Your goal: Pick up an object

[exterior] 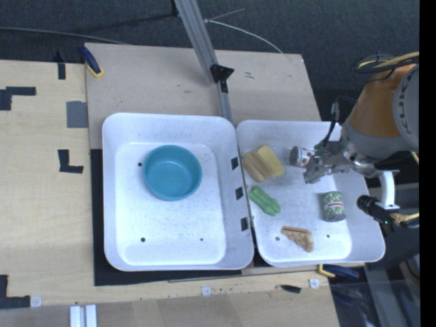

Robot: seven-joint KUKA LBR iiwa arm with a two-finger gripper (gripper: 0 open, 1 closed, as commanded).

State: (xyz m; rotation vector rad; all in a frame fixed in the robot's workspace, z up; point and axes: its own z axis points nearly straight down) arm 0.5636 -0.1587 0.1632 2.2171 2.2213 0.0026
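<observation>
Objects for picking lying loose in the right bin, none between the gripper's fingers. Sponge, yellow and tan, just left of the gripper. Green toy below and left of it, near the bin's left wall. Small can with a green-patterned label just below and slightly right of the gripper, apart from it. Brown wedge-shaped piece farther below, near the bin's front edge. Gripper low over the upper middle of the right bin, pointing left; too small and blurred to tell how far open. Left bin well to the gripper's left, holding a blue bowl. Both bins side by side on the worktop.
</observation>
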